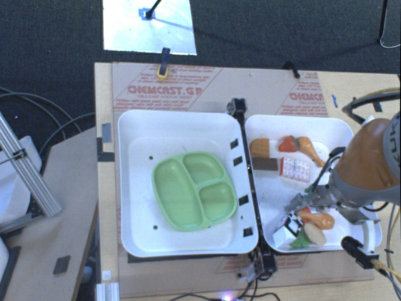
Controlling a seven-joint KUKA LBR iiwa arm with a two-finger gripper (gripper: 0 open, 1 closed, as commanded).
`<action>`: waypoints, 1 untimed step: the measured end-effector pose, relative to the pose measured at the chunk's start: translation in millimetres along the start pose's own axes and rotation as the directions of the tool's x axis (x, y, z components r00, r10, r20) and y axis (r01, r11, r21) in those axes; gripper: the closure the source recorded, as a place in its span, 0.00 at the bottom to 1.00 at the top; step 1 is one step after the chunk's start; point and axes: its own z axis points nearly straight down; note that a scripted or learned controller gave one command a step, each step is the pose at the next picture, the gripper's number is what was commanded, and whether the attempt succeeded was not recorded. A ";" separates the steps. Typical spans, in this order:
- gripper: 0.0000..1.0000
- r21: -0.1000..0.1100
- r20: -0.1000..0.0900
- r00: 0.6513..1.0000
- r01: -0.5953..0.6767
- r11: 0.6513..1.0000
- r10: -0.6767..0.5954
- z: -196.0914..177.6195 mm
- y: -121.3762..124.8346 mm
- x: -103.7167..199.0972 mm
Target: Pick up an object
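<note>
My gripper [305, 202] is low in the right bin [343, 129], near its front half, with the orange-banded arm [371, 167] reaching in from the right. Just under and in front of it lie an orange toy food piece [321, 219], a white and green piece [311, 236] and a small black and white item [286, 227]. Further back in the same bin are a tan bread piece [259, 147], a red tomato [288, 144], an orange drumstick [309, 149], a brown block [264, 163] and a red and white packet [294, 168]. Nothing visibly lifted.
The left bin [135, 168] holds a green divided plate [195, 190]. A black divider [245, 174] with clips runs between the bins. Cables and a metal frame [25, 168] lie off the bench to the left.
</note>
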 end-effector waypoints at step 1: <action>1.00 -0.007 -0.001 1.000 0.006 1.000 -0.006 -11.0 4.4 3.6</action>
